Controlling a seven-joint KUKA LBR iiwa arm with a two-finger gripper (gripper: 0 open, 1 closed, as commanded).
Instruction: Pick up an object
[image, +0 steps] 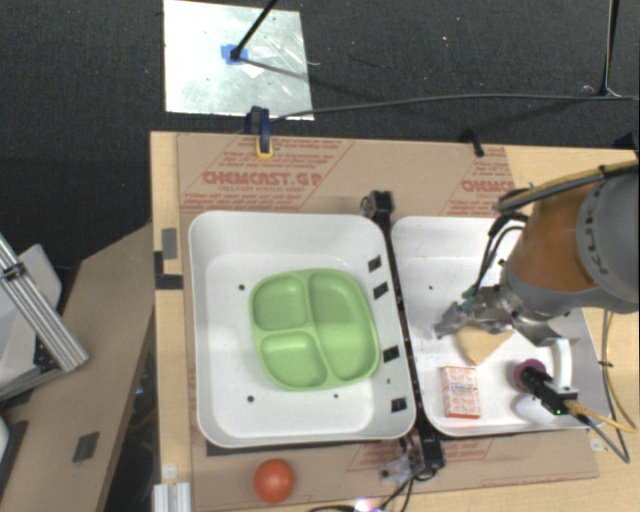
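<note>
The likeliest thing to pick is a pale tan wedge (482, 346), which lies on the floor of the right bin (430, 250), in the lower right of the frame. My pincer (462, 317) hangs low just above and to the upper left of it, so close that the two overlap in the picture. I cannot tell whether they touch. I also cannot tell how far open the pincer is, and nothing can be seen held in it. I judge the pick as not yet done: the reach into the bin is made, while the grasp and the lift are left. A small red-and-white box (461, 390) lies flat just below the wedge, near the bin's lower edge, and is a second candidate. My arm (560, 250), grey with an orange band, comes in from the right edge of the frame over the bin's right side. The left bin (220, 250), at the centre of the frame, holds a green divided plate (313, 330) with four compartments. An orange ball (273, 480) sits on the bench (170, 400) outside both bins, at the bottom of the frame.
</note>
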